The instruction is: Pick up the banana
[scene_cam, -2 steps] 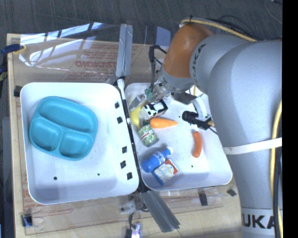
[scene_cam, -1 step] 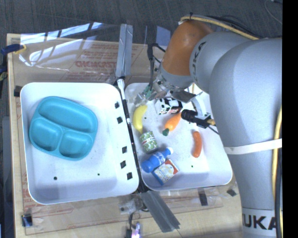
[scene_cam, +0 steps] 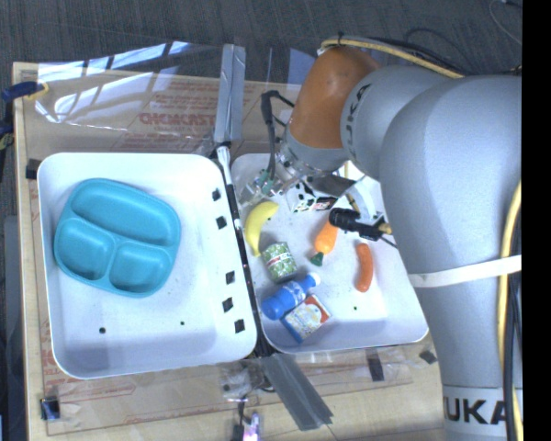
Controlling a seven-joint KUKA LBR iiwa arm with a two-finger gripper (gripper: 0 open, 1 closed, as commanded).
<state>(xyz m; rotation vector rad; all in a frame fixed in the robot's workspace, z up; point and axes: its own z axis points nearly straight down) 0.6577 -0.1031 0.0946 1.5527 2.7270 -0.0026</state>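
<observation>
Gripper (scene_cam: 277, 184) down at the right bin's (scene_cam: 386, 324) upper left corner; spread impossible to tell. Banana (scene_cam: 258, 223) just beside it at five o'clock, lying along the bin's left wall. Green can (scene_cam: 279, 260) at six from the banana, carrot (scene_cam: 324, 241) at three, blue bottle (scene_cam: 287, 298) lower. Blue tray (scene_cam: 116, 236) in the left bin (scene_cam: 147, 333).

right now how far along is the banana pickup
Done: the grey arm's gripper has reached the right white bin, just above the yellow banana. In hand: nothing visibly held. Left: grasping and lifting the banana, which lies on the bin floor by the left wall.
</observation>
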